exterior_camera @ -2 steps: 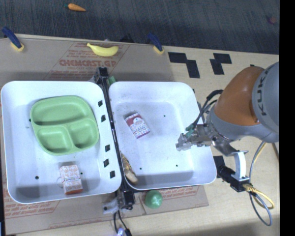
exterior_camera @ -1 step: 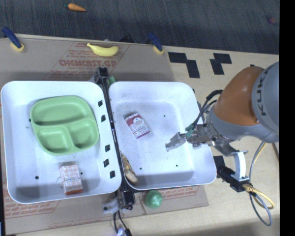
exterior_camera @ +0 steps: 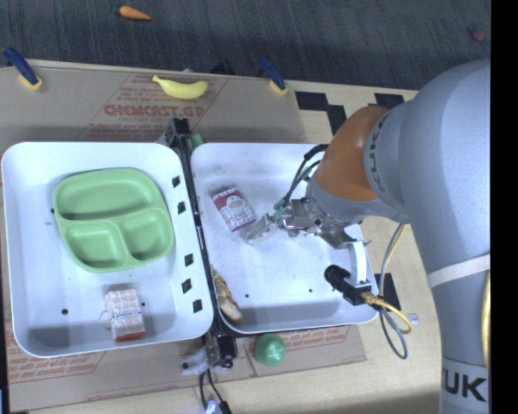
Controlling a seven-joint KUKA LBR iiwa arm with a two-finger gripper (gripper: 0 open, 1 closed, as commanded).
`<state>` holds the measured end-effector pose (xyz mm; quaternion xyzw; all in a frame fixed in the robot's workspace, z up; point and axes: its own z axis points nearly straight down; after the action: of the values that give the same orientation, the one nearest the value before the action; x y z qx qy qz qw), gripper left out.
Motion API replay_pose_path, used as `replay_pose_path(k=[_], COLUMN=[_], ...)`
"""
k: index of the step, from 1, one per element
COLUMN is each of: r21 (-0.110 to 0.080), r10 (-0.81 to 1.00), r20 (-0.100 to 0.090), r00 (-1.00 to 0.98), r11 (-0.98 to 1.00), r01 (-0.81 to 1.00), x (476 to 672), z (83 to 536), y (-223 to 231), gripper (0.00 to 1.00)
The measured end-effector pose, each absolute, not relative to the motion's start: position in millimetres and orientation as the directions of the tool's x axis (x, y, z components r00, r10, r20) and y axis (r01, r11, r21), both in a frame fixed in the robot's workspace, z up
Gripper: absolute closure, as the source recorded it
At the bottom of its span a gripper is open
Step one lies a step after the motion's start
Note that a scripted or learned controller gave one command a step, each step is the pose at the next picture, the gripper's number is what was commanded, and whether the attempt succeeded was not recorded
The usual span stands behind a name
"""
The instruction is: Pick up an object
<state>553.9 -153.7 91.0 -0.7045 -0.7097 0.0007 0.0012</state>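
Observation:
A red and white packet point(exterior_camera: 231, 207) lies flat in the right bin point(exterior_camera: 285, 304), towards its back left. My gripper point(exterior_camera: 261, 228) hangs low in that bin, just right of the packet's front edge and pointing left at it. I see nothing held in it. The grey arm with its orange band point(exterior_camera: 350, 158) reaches in from the right and hides the bin's right side. A small tan object point(exterior_camera: 225, 301) rests at the bin's front left corner.
The left bin point(exterior_camera: 17, 231) holds a green divided plate point(exterior_camera: 112, 218) and a small orange and white packet point(exterior_camera: 123, 313). A yellow banana point(exterior_camera: 181, 85) lies on the cardboard behind the bins. A green ball point(exterior_camera: 269, 348) sits in front of the right bin.

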Motion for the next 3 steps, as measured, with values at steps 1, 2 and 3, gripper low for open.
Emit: replay_pose_path(k=[1,2,3], r21=[0.0,-0.003,0.001], r10=[1.0,1.0,1.0], r20=[0.001,0.001,0.002], r00=[-0.005,-0.012,-0.007], r11=[0.005,0.012,0.007], r01=[1.0,1.0,1.0], x=[653.5,653.9,657.5], z=[92.3,102.8,193.5], y=[-158.2,-157.3,-63.7], gripper=[0.0,1.0,1.0])
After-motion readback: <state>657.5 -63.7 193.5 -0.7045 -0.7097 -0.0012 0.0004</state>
